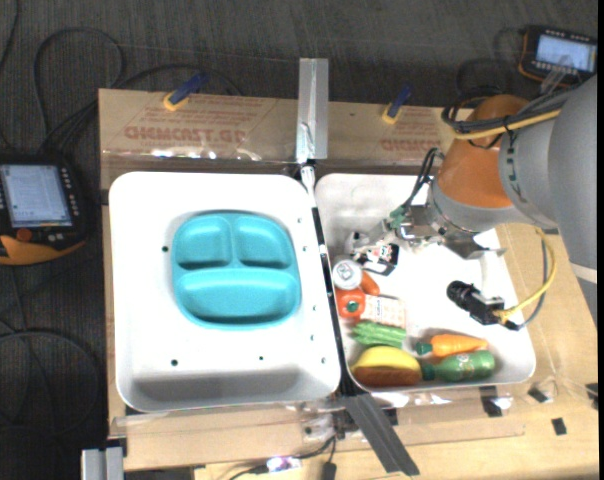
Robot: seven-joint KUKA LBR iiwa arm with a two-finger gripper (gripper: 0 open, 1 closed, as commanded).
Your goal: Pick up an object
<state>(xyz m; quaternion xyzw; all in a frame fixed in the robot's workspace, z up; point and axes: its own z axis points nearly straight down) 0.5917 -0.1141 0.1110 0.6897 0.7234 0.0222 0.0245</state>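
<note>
My gripper (378, 251) reaches down into the right bin (512, 298) from the right, below the orange band of the arm (477, 173). Its black and white fingertips hover near the bin's upper left part, just above a small round can (344, 274). Toy food lies along the bin's left and front: a red-orange piece (350, 304), a white packet with green (382, 314), a yellow and brown piece (386, 364), a carrot (456, 345) and a green vegetable (462, 366). Nothing is visibly between the fingers.
The left bin (142, 298) holds a turquoise divided plate (236, 268). A black cable fitting (474, 301) hangs over the right bin's middle right. Cardboard (212, 128) lines the back, and a tablet (32, 196) lies at the far left.
</note>
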